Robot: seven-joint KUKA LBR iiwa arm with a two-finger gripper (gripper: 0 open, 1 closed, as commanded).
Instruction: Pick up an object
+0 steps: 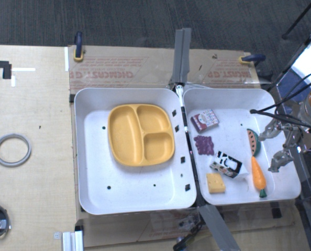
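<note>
Item: toy carrot (257,175), lower right of the right bin (234,195). Judged light, rigid, smooth plastic, liable to roll; best gripped across its thick orange middle. Gripper (275,148) at frame's right edge just beside it, fingers apart, holding nothing.

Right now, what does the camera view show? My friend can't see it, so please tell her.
A robot pincer hovers at the right edge of the right bin, beside a toy carrot, watermelon slice, cheese, grapes and two small packets. The left bin holds a yellow divided plate.
</note>
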